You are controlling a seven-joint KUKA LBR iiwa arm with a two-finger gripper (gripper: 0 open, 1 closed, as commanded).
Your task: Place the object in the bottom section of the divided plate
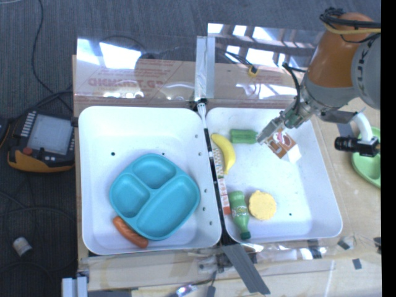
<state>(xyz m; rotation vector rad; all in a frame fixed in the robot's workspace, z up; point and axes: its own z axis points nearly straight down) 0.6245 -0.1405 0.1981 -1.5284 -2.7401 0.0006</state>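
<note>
Hovering in the right bin, the two-finger gripper (272,133) sits jaws apart, holding nothing, between the green cylinder (243,136) and brown-and-white packet (284,145); the blue divided plate (154,195) lies well left.

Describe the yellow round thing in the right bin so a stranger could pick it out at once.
Start at the right white bin and look to its near half. The round yellow cookie lies flat there, just right of the green bottle. Unlike the banana, also yellow, it is a disc, not a curve.
</note>
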